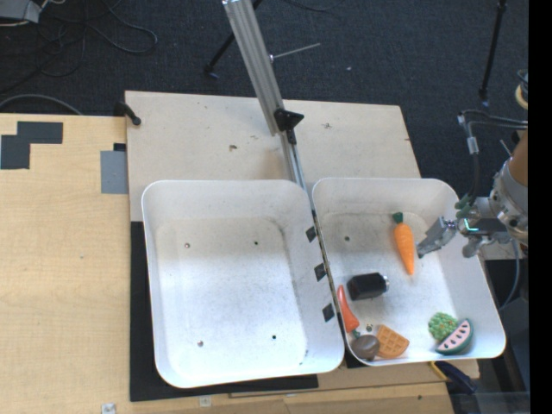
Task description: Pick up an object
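Robotics lab, floor cables (86, 15), tripod legs (496, 33)

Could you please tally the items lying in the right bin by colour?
Orange: 2, the carrot and the waffle
Red: 1, the chilli
Black: 1, the block
Brown: 1, the round piece
Green: 1, the knobbly piece
Red and green: 1, the watermelon slice
Total: 7

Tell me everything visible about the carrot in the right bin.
The carrot is a small orange toy with a green top, plastic-looking and intact. It lies flat on the floor of the right bin, green end toward the far wall, tip toward the near side. Nothing touches it; the gripper sits just to its right.
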Motion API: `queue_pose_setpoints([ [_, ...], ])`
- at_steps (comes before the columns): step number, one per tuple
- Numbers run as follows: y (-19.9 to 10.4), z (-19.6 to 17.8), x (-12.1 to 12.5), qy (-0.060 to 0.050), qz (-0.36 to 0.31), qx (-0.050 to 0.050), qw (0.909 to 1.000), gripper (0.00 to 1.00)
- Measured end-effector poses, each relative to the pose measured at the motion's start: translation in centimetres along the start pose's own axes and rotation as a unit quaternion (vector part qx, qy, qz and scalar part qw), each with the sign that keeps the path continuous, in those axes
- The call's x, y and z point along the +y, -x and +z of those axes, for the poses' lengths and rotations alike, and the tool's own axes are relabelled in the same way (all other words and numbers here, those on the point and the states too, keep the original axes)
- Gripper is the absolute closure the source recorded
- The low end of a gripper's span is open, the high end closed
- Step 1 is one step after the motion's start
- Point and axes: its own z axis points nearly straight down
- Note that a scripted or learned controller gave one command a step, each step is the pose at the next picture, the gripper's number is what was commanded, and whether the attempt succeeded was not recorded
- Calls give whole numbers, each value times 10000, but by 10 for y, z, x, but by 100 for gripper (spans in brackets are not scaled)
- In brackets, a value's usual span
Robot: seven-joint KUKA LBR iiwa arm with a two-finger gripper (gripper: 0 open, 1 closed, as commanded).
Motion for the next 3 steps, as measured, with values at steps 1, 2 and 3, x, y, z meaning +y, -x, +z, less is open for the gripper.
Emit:
queue_pose_setpoints([
  [1,1,-2,1,23,10,-7,10000,0],
  [2,10,48,3,-4,8,-1,10000,0],
  [3,16,97,7,-3,7,0,10000,0],
])
